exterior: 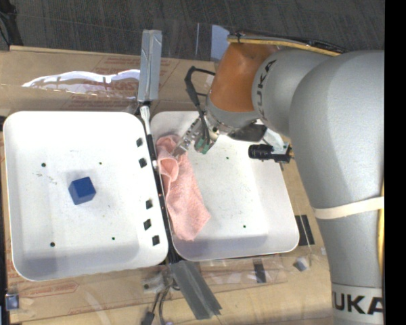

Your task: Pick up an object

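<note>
A pink cloth (181, 191) lies crumpled along the left side of the right bin (257, 208), reaching from the bin's upper left down toward its front. My gripper (191, 143) is low over the upper end of the cloth, right by its top fold. A small green part shows at the gripper's tip. A blue cube (82, 189) sits alone in the left bin (68, 249), far from the gripper.
The arm's grey body and orange band cover the right bin's upper right corner and the bench's right side. A grey divider bar (149, 66) runs between the bins at the back. Cardboard lines the bench around both bins.
</note>
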Tool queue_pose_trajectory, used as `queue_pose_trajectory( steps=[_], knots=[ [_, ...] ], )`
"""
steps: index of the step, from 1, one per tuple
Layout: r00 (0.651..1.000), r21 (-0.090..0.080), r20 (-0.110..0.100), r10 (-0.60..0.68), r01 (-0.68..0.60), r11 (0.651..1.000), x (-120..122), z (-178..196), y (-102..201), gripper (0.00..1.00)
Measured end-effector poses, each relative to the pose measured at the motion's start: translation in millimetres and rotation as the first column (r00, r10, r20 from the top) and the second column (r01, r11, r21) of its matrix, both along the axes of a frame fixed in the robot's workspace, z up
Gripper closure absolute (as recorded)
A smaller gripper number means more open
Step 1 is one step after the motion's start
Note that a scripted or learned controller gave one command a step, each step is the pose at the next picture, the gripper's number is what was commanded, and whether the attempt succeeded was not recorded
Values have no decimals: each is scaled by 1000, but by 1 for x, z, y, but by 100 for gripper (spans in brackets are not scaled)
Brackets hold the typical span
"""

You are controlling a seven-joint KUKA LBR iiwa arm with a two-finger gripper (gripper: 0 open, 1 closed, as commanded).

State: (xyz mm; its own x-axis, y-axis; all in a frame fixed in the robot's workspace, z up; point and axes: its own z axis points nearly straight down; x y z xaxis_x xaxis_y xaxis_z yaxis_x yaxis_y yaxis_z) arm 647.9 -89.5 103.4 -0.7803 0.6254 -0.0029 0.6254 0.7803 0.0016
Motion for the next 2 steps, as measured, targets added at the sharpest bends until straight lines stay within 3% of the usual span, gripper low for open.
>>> queue_pose_trajectory(
  steps=[1, 2],
  knots=[
    [943, 0, -2, -333, 333, 943, -14, 89, 48, 100],
    [918, 0, -4, -398, 398, 918, 5, 93, -18, 100]
  ],
)
